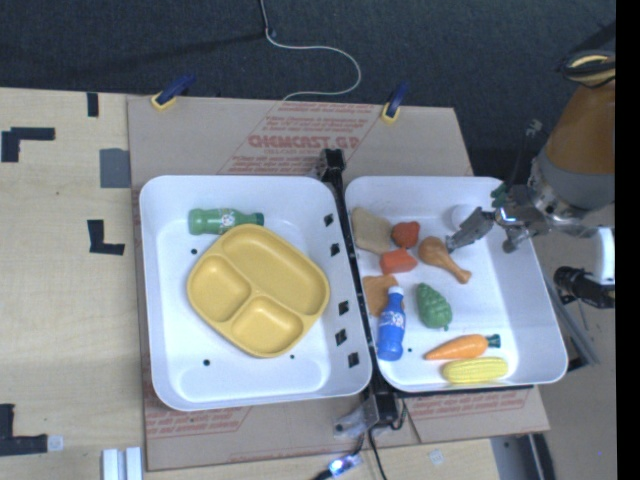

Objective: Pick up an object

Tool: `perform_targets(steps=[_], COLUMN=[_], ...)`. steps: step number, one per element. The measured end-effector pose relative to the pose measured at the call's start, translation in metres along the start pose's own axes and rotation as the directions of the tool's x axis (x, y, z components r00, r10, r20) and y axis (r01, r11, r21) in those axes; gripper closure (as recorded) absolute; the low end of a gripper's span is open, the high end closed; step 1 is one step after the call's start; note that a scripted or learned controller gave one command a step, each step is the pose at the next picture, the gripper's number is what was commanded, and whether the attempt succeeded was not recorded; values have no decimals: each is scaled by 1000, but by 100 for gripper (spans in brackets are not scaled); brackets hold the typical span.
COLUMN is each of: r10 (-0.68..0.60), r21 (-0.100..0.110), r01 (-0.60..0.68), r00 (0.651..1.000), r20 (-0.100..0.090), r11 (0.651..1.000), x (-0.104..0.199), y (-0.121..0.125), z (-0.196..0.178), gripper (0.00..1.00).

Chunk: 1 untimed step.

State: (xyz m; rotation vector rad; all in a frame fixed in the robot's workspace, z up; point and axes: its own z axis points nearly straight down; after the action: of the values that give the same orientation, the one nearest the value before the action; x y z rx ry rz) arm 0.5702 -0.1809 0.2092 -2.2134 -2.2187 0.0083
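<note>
Gripper (478, 230): over the right bin (530, 313), fingers apart, holding nothing
Nearest item: chicken leg (443, 258), just below it
Left bin (160, 298): yellow plate (257, 289), green bottle (225, 221)

Arm (585, 138) cut off at right frame edge. Gripper (468, 230) small and dark, finger state unreadable. Blue bottle (391, 324) label too small.

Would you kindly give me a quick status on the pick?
End effector over right bin, nothing held. Chicken drumstick nearest, just below it. Tomato close beside.
</note>
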Motion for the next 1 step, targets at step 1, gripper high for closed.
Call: perform_targets(steps=[1], r10=[1], r21=[0], r01=[-1], r00=[1000], r20=[1], r11=[1000], x=[-7], y=[5], z=[59], gripper=[0])
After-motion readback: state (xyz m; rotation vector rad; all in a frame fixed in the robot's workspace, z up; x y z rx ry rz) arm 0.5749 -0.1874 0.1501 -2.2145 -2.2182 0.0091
